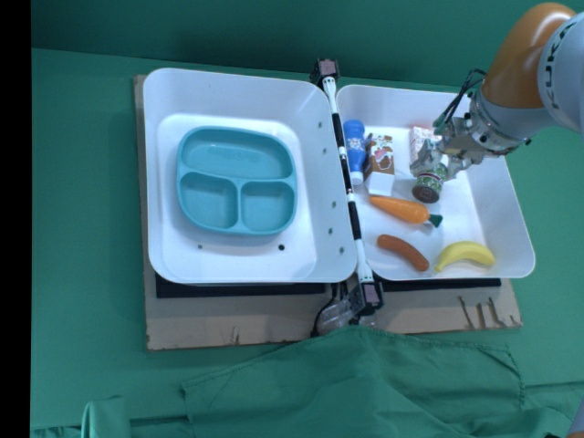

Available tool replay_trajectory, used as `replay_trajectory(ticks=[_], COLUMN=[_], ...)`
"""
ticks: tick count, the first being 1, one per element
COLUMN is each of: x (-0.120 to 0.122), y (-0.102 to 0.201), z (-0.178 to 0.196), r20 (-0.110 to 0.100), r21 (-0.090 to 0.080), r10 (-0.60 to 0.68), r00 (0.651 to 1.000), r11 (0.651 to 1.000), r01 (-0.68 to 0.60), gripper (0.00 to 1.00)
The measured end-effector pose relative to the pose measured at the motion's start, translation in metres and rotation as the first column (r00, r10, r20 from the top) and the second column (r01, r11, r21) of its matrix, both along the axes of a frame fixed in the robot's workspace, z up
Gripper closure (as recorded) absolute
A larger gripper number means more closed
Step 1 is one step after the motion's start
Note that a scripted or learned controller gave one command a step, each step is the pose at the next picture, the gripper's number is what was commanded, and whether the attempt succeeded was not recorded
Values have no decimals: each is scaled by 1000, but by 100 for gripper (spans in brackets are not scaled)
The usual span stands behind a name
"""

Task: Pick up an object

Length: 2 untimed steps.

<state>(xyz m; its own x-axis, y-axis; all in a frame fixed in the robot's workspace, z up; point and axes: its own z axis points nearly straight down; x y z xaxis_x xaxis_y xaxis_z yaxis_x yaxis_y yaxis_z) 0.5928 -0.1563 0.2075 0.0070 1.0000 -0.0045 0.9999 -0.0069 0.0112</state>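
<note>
Claw [436, 164] hangs directly over a small can [427, 188] in the right bin [511, 235]; finger spread unreadable.

Bench covered in green cloth [82, 199]; same green rises behind as backdrop [228, 12]. Brown board [196, 328], probably cardboard, lies mid-bench. Loose cloth fold [365, 386] bunched at the front edge. Lighting even, soft shadows.
</note>
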Motion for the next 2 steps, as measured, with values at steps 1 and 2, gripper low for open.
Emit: replay_trajectory(ticks=[1, 2], x=[4, 8], y=[-1, 8], z=[66, 121], r20=[-1, -1], r21=[1, 2], r10=[-13, -5], r00=[1000, 1000], r11=[1000, 1000], r01=[13, 5], gripper=[100, 100])
